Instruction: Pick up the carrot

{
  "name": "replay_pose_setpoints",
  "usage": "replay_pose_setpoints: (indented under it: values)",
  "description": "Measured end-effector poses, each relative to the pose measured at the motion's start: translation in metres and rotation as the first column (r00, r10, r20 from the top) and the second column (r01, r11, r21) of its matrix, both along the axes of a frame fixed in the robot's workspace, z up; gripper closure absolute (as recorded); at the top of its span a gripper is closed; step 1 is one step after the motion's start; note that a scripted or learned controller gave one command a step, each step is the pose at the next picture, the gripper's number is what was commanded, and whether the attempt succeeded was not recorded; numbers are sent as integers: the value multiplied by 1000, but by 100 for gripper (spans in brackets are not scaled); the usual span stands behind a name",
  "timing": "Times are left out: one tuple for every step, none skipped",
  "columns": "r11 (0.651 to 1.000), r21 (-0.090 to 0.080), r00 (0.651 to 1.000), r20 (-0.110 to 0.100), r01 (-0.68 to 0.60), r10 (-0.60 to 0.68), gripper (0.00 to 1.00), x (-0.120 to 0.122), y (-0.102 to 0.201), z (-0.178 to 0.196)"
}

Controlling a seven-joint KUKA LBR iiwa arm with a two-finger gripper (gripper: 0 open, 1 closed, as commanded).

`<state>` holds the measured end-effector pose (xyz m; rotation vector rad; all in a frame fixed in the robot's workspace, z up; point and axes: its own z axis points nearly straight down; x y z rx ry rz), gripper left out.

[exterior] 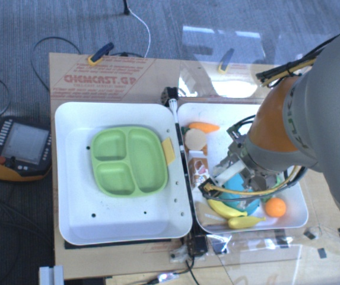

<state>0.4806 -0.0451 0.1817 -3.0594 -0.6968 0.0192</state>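
The grey arm with the orange band (pixel 282 120) is reaching in from the right and hanging over the shallow white right-hand bin (pixel 241 113), covering much of its middle. The gripper (pixel 248 181) is sitting low over the near half of that bin, above a light blue object (pixel 240 187), and the wrist is hiding it, so it is not possible to tell whether the claw is spread or pressed together; nothing is visibly being held. The small orange carrot (pixel 204 126) is lying on its side at the far left corner of the right-hand bin, apart from the gripper and just beside a pale beige rounded piece (pixel 195 140). A brown-and-white printed packet (pixel 198 170) is resting against the bin's left wall. A yellow banana (pixel 229 209) is lying along the near edge, with a round orange ball (pixel 275 207) just to its right. The shallow white left-hand bin (pixel 66 177) is holding a light green three-compartment plate (pixel 127 161), and a small yellow slab (pixel 168 151) is lying by the plate's right edge.
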Motion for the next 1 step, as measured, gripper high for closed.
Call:
replay_pose_setpoints:
  values:
    - [1000,-5,1000,11,-12,12,0,49,-71,51]
